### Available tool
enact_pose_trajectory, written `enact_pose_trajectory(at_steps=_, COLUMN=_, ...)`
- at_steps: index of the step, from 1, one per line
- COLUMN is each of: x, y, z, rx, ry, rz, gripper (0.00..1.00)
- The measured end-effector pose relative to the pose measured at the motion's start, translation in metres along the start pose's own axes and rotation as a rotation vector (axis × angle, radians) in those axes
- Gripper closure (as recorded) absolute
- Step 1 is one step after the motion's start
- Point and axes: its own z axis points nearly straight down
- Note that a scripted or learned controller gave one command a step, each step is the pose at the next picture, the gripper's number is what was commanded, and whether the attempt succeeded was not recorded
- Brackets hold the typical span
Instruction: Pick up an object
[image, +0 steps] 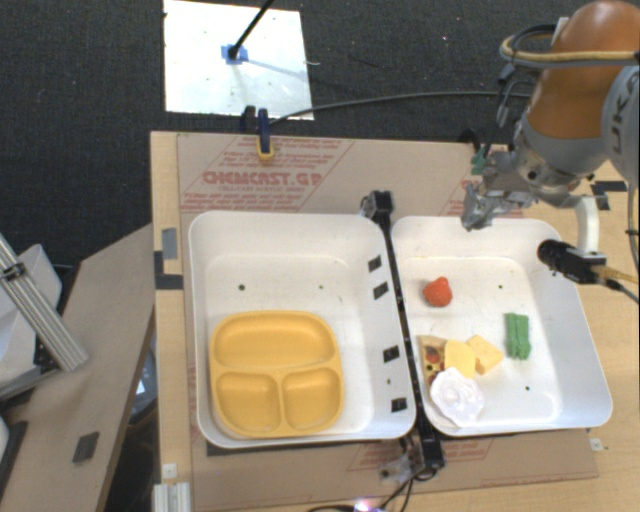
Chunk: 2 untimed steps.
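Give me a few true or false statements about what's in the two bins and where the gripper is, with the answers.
1. The yellow divided tray lies in the left bin. True.
2. The red ball sits on the yellow tray. False: it lies in the right bin, apart from the other things.
3. The gripper hangs over the far edge of the right bin. True.
4. The green block is between the gripper's fingers. False: it lies on the bin floor, far from the gripper.
5. The white crumpled thing is in the right bin's near left corner. True.
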Motion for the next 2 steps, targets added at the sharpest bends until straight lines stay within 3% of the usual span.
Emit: enact_pose_trajectory(at_steps=2, x=0.111, y=-0.044, z=0.024, rx=0.001, ry=0.002, rz=-0.002, gripper=1.0)
